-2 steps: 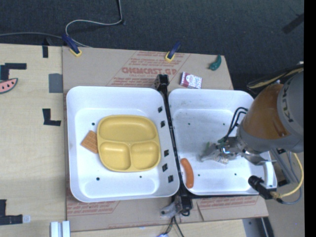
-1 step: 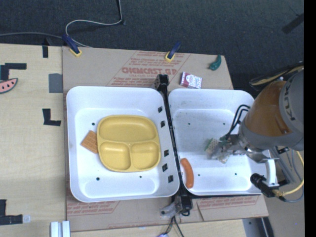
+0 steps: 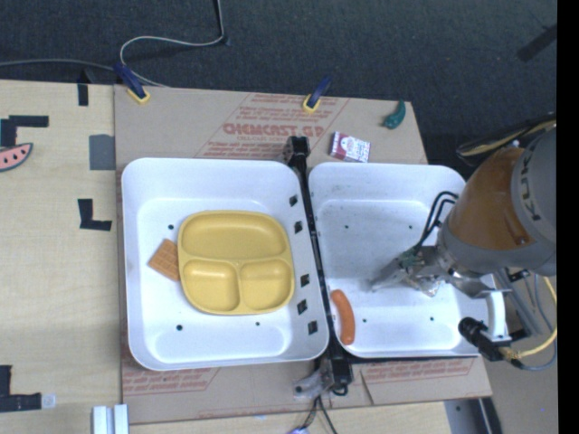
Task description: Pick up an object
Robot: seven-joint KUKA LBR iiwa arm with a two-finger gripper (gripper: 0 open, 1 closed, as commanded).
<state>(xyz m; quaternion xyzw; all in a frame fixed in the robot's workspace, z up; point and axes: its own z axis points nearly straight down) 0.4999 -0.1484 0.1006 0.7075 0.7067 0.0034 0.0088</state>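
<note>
Hot dog (image 3: 343,316): an orange-red sausage shape lying lengthwise at the left wall of the right bin, near its front corner, apart from the gripper.
Right bin (image 3: 380,342): shallow and white, with small dark specks on its floor; the arm reaches into it from the right.
Gripper (image 3: 375,284): low over the right bin's floor, pointing left, its tip to the right of the hot dog and a little beyond it.
Jaws: whether they are spread or pressed together cannot be told; nothing is seen between them.
Arm (image 3: 493,211): grey with an orange band, over the right bin's right side, black cables looping beside it.
Left bin (image 3: 145,242): white, touching the right bin along a black clipped seam.
Yellow tray (image 3: 237,260): a three-compartment plate in the middle of the left bin.
Tan cracker (image 3: 165,259): partly tucked under the yellow tray's left edge.
Cardboard sheet (image 3: 262,125): under both bins, with red printing, held by two yellow clamps at its far edge.
Small red packet (image 3: 348,146): on the cardboard, just beyond the right bin.
Teal piece (image 3: 394,114): at the cardboard's far right corner.
</note>
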